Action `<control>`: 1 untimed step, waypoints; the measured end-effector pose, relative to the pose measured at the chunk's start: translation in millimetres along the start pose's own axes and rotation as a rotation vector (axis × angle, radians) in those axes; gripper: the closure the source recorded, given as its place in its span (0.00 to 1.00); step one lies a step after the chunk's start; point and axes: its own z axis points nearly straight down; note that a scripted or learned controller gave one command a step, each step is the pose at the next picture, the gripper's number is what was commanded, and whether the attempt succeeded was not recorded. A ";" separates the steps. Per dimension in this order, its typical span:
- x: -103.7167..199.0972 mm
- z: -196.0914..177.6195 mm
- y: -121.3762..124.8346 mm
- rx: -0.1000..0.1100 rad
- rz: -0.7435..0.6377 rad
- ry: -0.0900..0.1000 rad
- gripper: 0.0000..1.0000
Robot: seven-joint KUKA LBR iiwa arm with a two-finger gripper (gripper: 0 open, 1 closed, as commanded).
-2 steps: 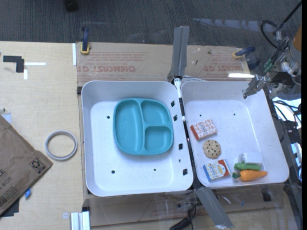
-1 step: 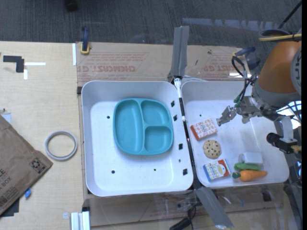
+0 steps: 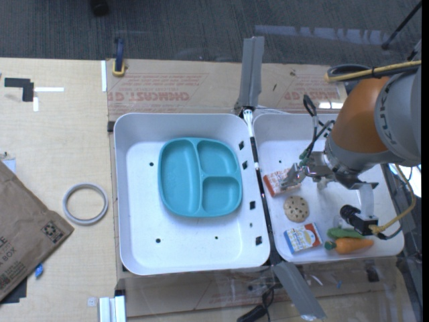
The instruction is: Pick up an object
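Arm: grey with an orange band, reaching over the right bin (image 3: 395, 247).
Gripper (image 3: 295, 177): low in the right bin, tip at the right end of the red-and-white packet (image 3: 276, 182). Whether it is spread or pressed together, cannot tell; the metal tip is small and cluttered at this slant.
Likely target: the packet, lying tilted just to the tip's left, touching or nearly so. No grasp is visible.
Cookie (image 3: 295, 208): round, speckled, just below the tip, apart from the packet.
Small carton (image 3: 303, 237): further below, beyond the cookie.
Carrot (image 3: 352, 245): orange, below and right of the tip, with a green piece (image 3: 344, 233) just above it.
Left bin (image 3: 134, 200): well to the tip's left, holding a teal divided plate (image 3: 200, 177).
Risk 1: a flat packet offers only its edge; closing there could pinch a corner and let it slip on lift.
Risk 2: descending off-centre could push the packet towards the bin wall rather than straddle it.
Risk 3: the cookie sits close enough to be nudged.
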 end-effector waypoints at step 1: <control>-1.1 1.0 -53.8 -0.005 0.073 0.001 0.00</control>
